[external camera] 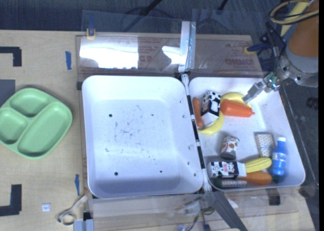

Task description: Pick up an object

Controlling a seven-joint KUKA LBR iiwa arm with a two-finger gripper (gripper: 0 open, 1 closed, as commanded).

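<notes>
Nothing lifted yet: approach stage.
The gripper (251, 93) hangs over the right bin (292, 139), tip just beside the orange carrot (236, 108); whether the jaws are open, I cannot tell.

Two shallow white plastic bins, left (136, 134) and right (291, 139), seen as smooth, faintly glossy; left floor marked by fine scuffs. Pale wooden bench top (40, 68) seen as matt, grained. Light green compartmented plastic tray (33, 122) seen as smooth, satin. Clear plastic panels (131, 48) behind bins seen as shiny, reflective. Orange plastic carrot (236, 108) and yellow plastic banana (213, 124) seen as glossy. Blue plastic bottle (278, 160) seen as smooth.
</notes>
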